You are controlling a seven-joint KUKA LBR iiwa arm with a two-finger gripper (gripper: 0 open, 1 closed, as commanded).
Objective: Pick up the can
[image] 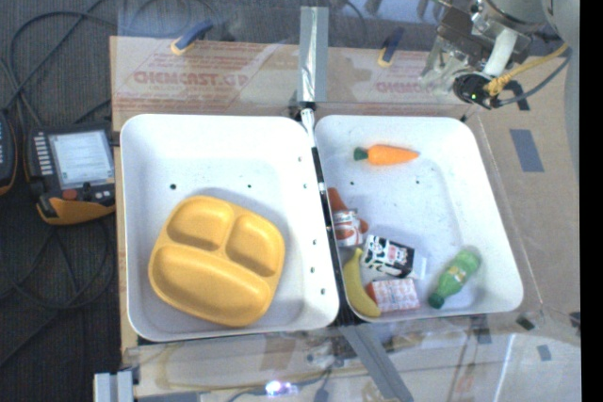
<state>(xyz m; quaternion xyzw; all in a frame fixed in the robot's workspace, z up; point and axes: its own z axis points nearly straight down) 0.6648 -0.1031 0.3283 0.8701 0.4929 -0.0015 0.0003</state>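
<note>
While yellow tray (217, 259) fills left bin (151, 146), right bin (471, 165) holds can (345, 225), carrot (386, 155); tool (450, 61) grip unclear.

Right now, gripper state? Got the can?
Gripper: can't tell open or closed; it's above the bench beyond the right bin, holding nothing visible. Can lies in that bin.
</note>
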